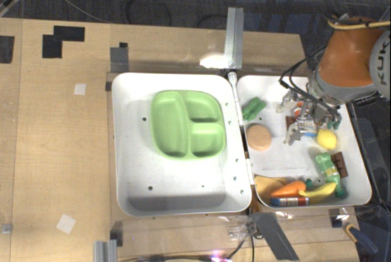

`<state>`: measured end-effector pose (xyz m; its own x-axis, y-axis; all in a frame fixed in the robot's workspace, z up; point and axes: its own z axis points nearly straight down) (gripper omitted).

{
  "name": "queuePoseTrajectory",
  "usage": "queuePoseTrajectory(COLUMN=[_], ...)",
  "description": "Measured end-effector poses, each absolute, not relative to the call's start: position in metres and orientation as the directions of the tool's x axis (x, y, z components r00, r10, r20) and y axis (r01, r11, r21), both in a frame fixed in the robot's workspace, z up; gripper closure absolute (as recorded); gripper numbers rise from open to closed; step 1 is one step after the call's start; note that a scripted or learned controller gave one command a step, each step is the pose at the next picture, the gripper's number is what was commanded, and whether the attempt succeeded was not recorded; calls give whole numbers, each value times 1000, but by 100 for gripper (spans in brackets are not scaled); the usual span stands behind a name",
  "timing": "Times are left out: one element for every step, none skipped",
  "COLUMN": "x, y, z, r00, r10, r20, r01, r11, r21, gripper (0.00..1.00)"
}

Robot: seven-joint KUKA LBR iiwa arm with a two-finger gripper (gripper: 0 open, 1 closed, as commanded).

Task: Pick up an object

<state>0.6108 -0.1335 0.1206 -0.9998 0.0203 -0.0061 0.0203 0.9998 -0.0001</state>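
At right of frame the claw (303,123) hangs low in the right bin (275,157); whether it is spread or pinched cannot be told. A yellow lemon (327,139) lies just beside it. On the arm (354,59), partial lettering "KU" is readable.

Bright even light, slightly soft.

A divided plate (186,123) lies in the left bin (131,193), small items in the right bin (360,184).
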Motion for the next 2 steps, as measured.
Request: queuePoseTrajectory(x=[624,628], y=[-144,-142], z=[87,98], r00=[-995,-996], r10=[97,92], r20=[-10,-20], r01=[97,92], r11=[995,996], r21=[1,1], gripper=[0,100])
